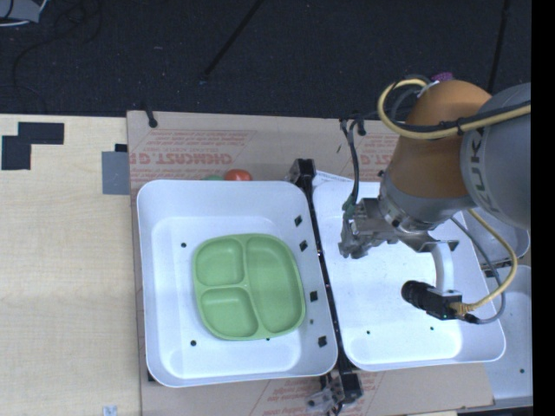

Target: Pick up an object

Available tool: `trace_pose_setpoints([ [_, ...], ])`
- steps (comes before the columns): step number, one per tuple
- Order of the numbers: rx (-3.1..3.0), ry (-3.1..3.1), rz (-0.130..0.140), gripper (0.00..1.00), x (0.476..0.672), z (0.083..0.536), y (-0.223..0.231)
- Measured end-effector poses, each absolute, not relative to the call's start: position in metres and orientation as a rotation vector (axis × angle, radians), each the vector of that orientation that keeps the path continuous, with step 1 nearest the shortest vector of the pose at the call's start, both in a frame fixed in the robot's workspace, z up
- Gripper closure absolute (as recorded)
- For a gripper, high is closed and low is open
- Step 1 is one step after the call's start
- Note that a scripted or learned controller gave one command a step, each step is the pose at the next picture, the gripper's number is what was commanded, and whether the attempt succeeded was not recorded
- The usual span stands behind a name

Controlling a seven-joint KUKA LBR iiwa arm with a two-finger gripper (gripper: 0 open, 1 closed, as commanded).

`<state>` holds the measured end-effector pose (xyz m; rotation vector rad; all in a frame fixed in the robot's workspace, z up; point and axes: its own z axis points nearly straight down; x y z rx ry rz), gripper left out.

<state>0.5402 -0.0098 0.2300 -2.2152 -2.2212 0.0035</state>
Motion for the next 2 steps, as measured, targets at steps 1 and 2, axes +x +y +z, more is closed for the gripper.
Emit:
trace_pose_setpoints([
  [1,-2.213,-2.222,0.004,1.00,0.528,0.219,0.045],
  [2,-2.212,-2.223,0.004,1.00,0.506,0.230,0.093],
])
